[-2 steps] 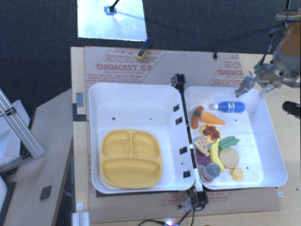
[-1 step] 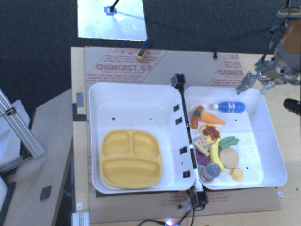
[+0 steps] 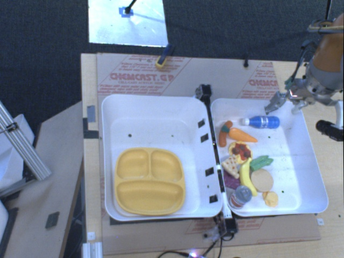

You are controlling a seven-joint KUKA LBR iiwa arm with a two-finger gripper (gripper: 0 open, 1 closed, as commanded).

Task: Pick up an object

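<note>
Nearest, right bin [image 3: 309,195]: small jar with grey lid [image 3: 240,195] at the front left corner; beside it a banana [image 3: 246,177], round biscuit-like piece [image 3: 262,180], green vegetable [image 3: 261,162], cracker [image 3: 231,166], carrot [image 3: 242,135] and blue-labelled bottle [image 3: 262,122]. Left bin [image 3: 156,109]: yellow divided tray [image 3: 150,180]. Hand [image 3: 285,102]: at the right bin's far rim, just beside the bottle, fingers spread, holding nothing.
</note>
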